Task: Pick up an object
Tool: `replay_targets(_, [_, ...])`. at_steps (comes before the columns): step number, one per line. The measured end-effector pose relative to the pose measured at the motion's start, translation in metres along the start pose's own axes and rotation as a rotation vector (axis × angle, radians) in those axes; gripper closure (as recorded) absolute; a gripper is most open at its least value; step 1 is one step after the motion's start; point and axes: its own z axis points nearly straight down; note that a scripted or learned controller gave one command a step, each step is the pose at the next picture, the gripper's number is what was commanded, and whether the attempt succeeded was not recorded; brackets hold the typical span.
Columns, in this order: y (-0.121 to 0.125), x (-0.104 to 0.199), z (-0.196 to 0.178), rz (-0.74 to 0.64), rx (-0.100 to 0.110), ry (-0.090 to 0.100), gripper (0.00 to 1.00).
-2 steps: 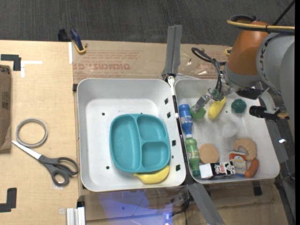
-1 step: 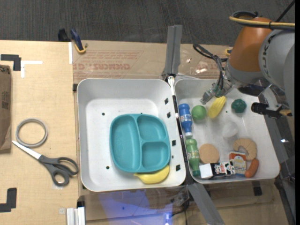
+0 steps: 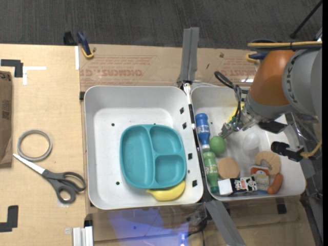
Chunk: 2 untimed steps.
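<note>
1. You're looking at a robotics lab bench: grey KUKA arm [image 3: 287,81] over two white bins [image 3: 97,152].
2. Cardboard sheet [image 3: 133,65], tape roll [image 3: 34,144] and scissors [image 3: 51,177] on the plywood top.
3. Dark carpet [image 3: 154,9] beyond.

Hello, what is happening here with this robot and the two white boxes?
A grey arm with an orange band reaches from the right into the right bin. Its gripper hangs low just above a green ball, near a blue bottle; nothing shows held yet. The left bin has a teal divided plate lying over a banana.
</note>
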Motion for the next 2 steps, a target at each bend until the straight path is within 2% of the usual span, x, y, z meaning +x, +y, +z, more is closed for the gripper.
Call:
replay_targets(1, [0.0404,-0.0154,-0.1671,0.034,-0.002,-0.004,1.00])
replay_targets(2, [0.0404,-0.0151,-0.1668,0.034,-0.001,-0.004,0.00])
